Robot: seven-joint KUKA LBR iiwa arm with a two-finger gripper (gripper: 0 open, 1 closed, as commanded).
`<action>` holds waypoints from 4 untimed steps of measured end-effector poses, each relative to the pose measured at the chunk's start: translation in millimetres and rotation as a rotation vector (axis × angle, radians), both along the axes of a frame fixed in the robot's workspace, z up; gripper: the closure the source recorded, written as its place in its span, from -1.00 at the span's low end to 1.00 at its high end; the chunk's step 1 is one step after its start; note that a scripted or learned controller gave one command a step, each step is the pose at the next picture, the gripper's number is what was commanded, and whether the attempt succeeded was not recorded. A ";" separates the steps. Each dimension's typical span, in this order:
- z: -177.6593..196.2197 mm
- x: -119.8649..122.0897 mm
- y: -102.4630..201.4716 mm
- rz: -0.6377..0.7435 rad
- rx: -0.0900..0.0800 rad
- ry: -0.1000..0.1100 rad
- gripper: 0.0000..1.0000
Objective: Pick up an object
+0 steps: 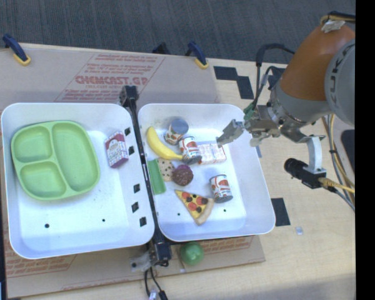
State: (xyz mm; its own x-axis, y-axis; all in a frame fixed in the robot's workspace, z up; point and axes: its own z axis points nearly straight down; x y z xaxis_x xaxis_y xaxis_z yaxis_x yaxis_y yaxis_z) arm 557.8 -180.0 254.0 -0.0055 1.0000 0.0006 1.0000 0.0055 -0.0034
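The right bin [253, 186] holds a banana [158, 145], a pizza slice [196, 205], a dark round fruit [182, 175], a cookie [167, 167], a white and pink box [212, 153] and three small cans [220, 187], [189, 147], [176, 130]. My gripper [229, 134] hangs over the upper right part of this bin, just right of and above the white and pink box. Nothing is visibly held in it.
In the left bin [62, 230] lie a green divided plate [53, 160] and a small red box [116, 150]. A green strip [156, 177] lies along the right bin's left wall. A green ball [190, 253] sits outside, below the bins. Cables run at the right.
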 end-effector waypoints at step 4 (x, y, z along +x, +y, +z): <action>-59.4 21.9 51.9 0.003 0.000 -0.001 1.00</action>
